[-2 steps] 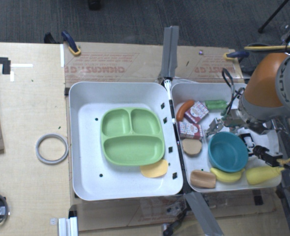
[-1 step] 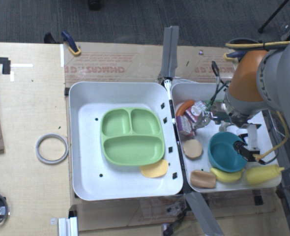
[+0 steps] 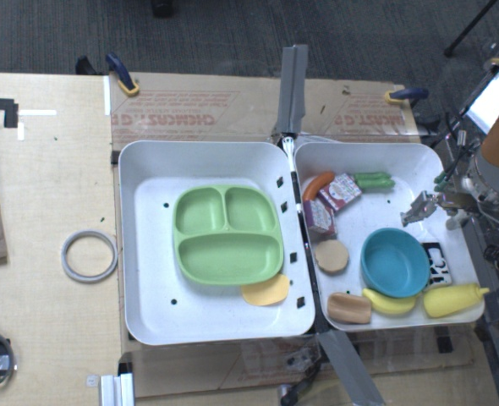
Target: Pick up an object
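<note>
Gripper (image 3: 427, 205) poised over right bin (image 3: 406, 155), near its right wall, above bare floor just up-right of blue bowl (image 3: 395, 262). Fingers look slightly parted, nothing between them. Candidate objects crowded along lower edge and left side: banana (image 3: 389, 301), yellow bottle (image 3: 452, 300), cookie (image 3: 331, 256), green marker (image 3: 373, 180). Left bin (image 3: 139, 252) carries green tray (image 3: 228, 235). Likely pre-grasp; bowl rim nearest.
</note>
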Robot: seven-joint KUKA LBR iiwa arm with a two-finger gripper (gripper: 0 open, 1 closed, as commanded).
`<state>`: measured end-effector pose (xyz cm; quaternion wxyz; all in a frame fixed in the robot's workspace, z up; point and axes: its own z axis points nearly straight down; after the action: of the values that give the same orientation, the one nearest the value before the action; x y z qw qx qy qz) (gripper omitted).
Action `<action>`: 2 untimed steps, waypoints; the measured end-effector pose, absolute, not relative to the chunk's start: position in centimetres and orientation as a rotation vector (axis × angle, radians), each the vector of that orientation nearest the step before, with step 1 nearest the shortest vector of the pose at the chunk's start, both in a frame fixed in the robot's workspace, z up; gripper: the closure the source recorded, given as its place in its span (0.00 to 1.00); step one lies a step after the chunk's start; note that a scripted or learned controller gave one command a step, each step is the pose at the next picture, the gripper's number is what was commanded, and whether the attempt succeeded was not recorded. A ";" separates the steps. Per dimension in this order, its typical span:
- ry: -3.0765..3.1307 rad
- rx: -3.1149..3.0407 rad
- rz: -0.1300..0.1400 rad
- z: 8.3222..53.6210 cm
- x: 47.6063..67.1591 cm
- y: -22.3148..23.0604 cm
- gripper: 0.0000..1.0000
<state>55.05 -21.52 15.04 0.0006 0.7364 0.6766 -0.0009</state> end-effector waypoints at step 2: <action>2.519 1.869 0.002 10.2 54.1 -16.8 1.00</action>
<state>54.06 -16.83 10.23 0.0023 0.5958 0.8031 0.0005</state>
